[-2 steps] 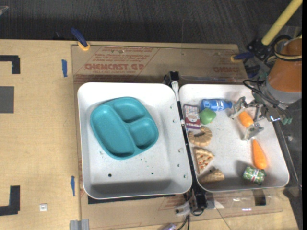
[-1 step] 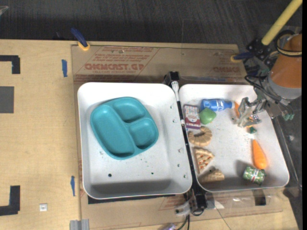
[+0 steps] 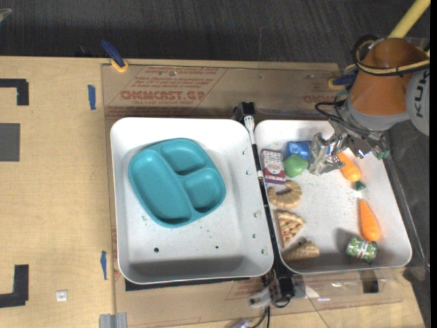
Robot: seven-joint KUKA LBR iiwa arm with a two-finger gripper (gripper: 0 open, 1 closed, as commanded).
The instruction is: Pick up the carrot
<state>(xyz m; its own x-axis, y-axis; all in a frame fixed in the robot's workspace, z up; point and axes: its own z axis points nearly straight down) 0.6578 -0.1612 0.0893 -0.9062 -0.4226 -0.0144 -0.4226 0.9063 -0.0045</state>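
Hovering low in the right bin (image 3: 399, 214), gripper (image 3: 332, 157) beside a carrot (image 3: 349, 169) (grip state impossible to tell), probably for grasping.

Left bin (image 3: 126, 251): divided tray (image 3: 176, 180). Right bin (image 3: 399, 248): two carrots (image 3: 369, 220) along right side, can (image 3: 360, 249) front-right, food items by left wall.

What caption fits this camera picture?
Gripper hovers in the right bin near two carrots; teal tray in the left bin.
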